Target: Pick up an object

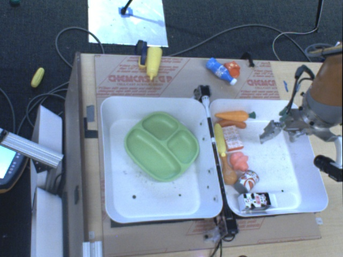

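Note:
My gripper (280,133) hangs over the right bin (300,170), open, with nothing between its fingers. It is to the right of the objects, which lie along that bin's left side. There are an orange carrot (233,115), a yellow corn-like piece (219,139), a red and white box (232,138), a pink toy (239,159), an orange piece (229,174), a red and white can (247,180) and a black and white carton (257,201).
The left bin (115,122) holds a green divided plate (162,145). On the bench behind the bins lie a yellow bottle (153,61) and a blue and orange toy (223,69). Cables run across the dark floor.

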Available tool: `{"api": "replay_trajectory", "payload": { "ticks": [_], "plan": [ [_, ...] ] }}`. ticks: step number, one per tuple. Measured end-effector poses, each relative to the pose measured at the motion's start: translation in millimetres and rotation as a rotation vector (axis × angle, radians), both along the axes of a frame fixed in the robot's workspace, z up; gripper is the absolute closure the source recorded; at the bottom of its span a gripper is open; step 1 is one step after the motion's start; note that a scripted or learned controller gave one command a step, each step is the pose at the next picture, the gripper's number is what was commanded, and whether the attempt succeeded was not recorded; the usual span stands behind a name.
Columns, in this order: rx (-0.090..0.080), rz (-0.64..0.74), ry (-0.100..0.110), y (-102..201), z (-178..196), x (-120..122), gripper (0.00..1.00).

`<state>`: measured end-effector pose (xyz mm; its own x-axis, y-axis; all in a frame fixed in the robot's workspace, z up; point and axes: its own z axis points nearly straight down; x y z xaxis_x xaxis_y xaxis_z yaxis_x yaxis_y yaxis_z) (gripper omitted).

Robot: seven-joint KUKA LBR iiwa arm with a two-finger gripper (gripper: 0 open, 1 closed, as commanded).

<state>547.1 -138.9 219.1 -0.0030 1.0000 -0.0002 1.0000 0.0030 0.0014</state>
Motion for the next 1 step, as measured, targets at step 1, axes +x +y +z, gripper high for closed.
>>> {"api": "replay_trajectory", "payload": {
  "ticks": [1],
  "plan": [
    [-0.001, -0.003, 0.0, 45.0, -103.2, -60.5, 0.0]
  ]
}}
